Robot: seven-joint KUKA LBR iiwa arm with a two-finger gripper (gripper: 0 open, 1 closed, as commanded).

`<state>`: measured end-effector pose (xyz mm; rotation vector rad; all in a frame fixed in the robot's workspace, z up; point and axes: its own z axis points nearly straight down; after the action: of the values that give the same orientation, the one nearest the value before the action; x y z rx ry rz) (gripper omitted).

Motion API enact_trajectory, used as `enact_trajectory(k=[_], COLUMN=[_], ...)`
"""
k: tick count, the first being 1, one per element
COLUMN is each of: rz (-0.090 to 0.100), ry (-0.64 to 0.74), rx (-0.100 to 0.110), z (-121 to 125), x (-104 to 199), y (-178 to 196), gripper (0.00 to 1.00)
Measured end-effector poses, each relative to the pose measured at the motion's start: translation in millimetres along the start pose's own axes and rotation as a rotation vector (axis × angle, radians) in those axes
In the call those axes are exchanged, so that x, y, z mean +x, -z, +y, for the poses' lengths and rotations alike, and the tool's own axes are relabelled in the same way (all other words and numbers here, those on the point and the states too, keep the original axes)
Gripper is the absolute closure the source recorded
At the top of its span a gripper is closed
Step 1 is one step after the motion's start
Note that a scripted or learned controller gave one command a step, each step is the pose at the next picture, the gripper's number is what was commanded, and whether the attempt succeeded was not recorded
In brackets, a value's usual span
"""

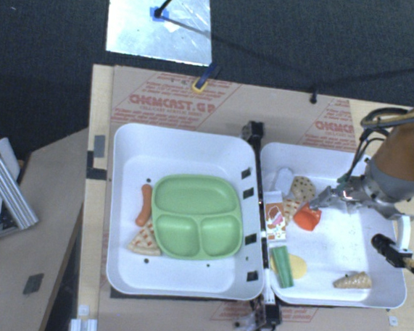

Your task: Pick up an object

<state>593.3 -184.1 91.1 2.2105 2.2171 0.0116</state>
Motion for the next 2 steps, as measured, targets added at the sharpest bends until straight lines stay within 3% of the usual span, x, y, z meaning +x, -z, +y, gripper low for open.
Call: enact_trajectory(k=[1, 2], rz=[-0.003, 0.0], ry=[0.0, 0.001], rx=[-0.008, 0.007], z=[2, 7], x=[0, -3], y=[12, 56], gripper=[1.0, 1.0])
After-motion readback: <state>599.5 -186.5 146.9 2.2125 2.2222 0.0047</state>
